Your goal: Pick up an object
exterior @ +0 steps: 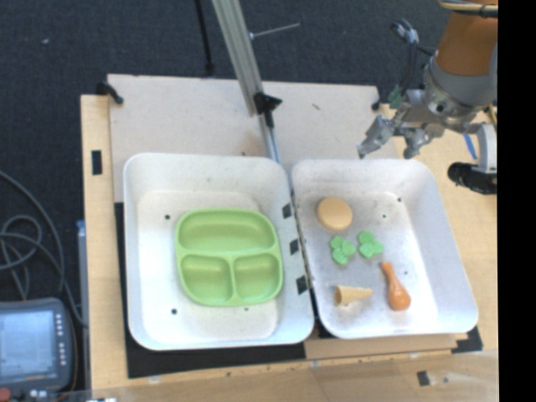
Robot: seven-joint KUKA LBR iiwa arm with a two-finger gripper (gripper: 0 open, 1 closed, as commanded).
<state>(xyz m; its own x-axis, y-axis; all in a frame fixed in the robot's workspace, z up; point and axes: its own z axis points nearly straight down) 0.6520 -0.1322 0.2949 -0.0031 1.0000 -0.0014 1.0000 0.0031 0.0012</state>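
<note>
Toy food pieces [366, 262] lie loose in the right bin [435, 224], the gripper [392, 141] hovers above its far rim with jaws spread and empty, and any descent could nudge one aside.

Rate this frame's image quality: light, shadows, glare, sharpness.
Camera view: even, soft lighting; faint shadows under the green tray and the carrot; mild glare on the right bin rim; overall slightly soft and low-resolution, and the claw looks blurry, its details hard to make out.
</note>
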